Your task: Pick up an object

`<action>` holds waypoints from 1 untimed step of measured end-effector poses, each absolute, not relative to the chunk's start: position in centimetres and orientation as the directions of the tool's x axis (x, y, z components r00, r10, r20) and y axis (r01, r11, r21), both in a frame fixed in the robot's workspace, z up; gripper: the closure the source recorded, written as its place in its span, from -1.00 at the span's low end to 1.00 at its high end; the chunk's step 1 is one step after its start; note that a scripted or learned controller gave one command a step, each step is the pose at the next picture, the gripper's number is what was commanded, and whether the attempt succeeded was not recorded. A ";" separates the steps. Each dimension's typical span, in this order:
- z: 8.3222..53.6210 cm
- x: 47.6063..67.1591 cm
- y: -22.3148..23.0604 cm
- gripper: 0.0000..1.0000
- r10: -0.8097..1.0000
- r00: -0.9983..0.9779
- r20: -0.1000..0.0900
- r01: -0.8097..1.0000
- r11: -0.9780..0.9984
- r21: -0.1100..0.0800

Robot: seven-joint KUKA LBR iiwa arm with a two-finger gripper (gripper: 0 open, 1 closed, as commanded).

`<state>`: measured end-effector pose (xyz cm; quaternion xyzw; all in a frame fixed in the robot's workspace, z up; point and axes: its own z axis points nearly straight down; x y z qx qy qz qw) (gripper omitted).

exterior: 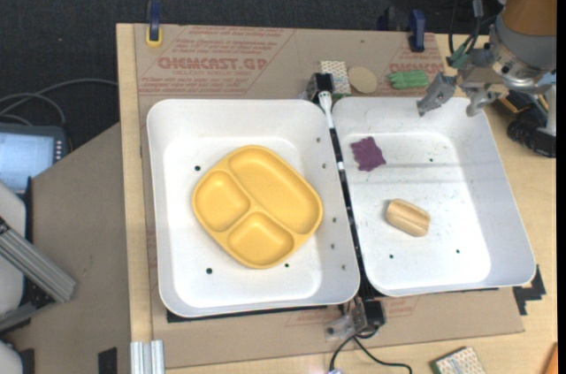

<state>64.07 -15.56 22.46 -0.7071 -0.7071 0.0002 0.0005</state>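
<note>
The two-finger gripper (455,96) hangs with its grey fingers (432,96) spread apart and nothing between them, over the far rim of the right-hand shallow white bin (504,187), close to that bin's far right corner. From there the task's likely candidates both lie toward the camera and to the left in the view: a small crumpled purple scrap (368,154) sits nearer, in the far left part of the same bin, and a tan rounded block shaped like a bread roll (408,217) rests further on, near the bin's middle. The tan block's long axis runs slantwise, from upper left to lower right in the view, so the fingers would probably need to close across its short width. Bare bin floor surrounds it on all sides, well apart from the walls and from the purple scrap, which leaves open room for a descent. The left-hand shallow white bin (168,187) holds a yellow three-compartment plastic tray (256,204), a broad, flat and therefore harder choice, and the farthest from the gripper.
</note>
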 end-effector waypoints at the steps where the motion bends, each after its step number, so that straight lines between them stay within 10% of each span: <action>1: 9.4 66.5 -10.9 -1.00 1.000 -0.005 0.004 1.000 0.005 -0.012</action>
